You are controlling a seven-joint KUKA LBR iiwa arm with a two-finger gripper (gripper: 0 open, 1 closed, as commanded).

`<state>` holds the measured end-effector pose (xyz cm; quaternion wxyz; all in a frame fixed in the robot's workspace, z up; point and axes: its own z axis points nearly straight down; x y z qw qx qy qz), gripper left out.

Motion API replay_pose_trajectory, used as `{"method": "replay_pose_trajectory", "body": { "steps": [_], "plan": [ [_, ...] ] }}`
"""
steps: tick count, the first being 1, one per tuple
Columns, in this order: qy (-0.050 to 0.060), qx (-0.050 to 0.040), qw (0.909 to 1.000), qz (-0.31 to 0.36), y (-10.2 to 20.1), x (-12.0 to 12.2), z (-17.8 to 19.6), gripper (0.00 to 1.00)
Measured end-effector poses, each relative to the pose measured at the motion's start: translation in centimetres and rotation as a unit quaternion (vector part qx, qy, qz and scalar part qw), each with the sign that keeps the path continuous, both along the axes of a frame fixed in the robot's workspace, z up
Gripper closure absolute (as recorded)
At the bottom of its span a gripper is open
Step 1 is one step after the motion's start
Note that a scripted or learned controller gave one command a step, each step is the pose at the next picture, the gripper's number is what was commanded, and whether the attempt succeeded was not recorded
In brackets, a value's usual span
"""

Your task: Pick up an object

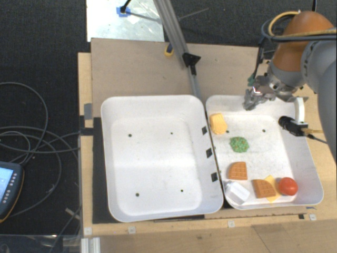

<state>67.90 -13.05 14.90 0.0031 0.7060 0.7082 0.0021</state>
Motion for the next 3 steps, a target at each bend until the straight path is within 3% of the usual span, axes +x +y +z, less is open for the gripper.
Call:
{"method": "replay_pose_trajectory", "body": {
  "steps": [1,2,3],
  "plan": [
    [-0.001,-0.0003,1.0000,-0.001,-0.3,-0.6,6.2,1.00],
    [0.002,0.0005,1.0000,0.000,-0.3,-0.5,6.2,1.00],
    [0.003,0.0013,1.0000,0.003,4.7,-1.6,5.6,1.00]
  ]
}}
